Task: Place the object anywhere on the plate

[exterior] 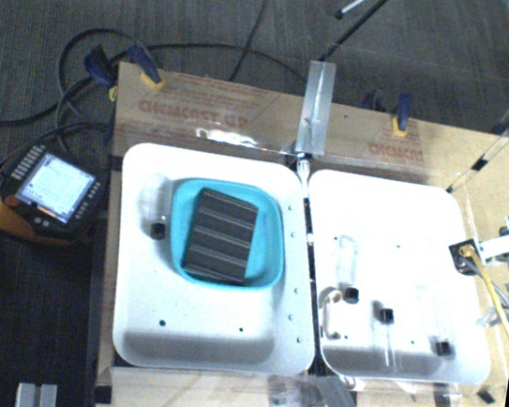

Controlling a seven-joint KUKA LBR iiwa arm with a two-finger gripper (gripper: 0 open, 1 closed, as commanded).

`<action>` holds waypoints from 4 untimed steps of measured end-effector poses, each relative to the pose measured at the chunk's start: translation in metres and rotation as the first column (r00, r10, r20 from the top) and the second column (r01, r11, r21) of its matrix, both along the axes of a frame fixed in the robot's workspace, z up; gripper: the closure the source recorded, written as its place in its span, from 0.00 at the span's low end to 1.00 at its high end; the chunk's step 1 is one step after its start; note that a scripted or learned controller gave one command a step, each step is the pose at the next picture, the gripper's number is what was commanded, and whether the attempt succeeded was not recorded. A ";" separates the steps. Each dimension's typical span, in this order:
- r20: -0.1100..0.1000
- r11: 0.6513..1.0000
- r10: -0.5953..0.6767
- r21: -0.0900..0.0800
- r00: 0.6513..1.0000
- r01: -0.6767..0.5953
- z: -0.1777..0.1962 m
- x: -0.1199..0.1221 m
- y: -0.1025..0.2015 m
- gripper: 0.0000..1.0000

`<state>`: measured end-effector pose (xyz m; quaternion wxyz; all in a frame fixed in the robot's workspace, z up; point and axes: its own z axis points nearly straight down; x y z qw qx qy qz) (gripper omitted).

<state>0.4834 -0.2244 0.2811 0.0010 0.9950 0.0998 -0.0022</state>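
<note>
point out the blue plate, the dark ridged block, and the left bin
blue plate (270, 248): camera view, bare right rim.
dark ridged block (221, 236): camera view, centre of its ridged top.
left bin (208, 324): camera view, bare white floor below the plate.

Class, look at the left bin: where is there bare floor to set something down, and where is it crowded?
Free: the left bin's floor below the blue plate. Crowded: the plate, mostly covered by a dark ridged block, and the strip beside its left edge, where small objects lie.
</note>
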 end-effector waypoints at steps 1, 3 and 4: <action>-0.003 1.000 0.001 0.005 1.000 -0.001 -0.125 -0.001 0.048 0.00; -0.002 0.999 0.032 0.005 0.999 -0.032 -0.132 -0.001 0.045 0.00; -0.001 0.995 0.101 0.002 0.995 -0.101 -0.075 -0.001 0.000 0.00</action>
